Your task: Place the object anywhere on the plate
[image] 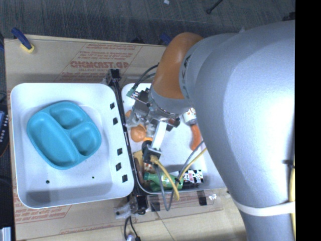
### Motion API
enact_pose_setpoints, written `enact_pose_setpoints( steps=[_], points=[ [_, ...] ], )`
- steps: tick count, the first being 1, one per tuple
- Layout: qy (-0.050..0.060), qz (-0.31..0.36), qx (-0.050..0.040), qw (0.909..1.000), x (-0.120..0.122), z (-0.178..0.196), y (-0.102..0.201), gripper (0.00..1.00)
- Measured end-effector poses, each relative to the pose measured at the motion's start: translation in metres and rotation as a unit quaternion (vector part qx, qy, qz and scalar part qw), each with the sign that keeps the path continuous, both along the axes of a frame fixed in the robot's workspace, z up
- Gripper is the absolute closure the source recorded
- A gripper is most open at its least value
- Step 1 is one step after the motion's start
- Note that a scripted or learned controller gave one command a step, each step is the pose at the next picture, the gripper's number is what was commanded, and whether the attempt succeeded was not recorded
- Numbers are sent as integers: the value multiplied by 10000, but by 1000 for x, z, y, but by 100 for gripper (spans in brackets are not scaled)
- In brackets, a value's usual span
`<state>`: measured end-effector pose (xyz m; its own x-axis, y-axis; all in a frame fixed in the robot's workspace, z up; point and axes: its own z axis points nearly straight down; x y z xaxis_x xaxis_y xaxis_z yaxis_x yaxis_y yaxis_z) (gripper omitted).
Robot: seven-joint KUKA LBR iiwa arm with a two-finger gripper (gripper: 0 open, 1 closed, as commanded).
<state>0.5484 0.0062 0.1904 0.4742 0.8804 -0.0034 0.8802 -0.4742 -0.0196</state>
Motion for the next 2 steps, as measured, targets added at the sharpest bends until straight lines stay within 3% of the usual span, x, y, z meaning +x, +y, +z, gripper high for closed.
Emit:
enact_pose_setpoints(
  steps=[1,2],
  points=[
    [5,-236,-20,9997,-19,-1,90,100],
    [-27,965,-17,9953,-25,0,70,100]
  ],
)
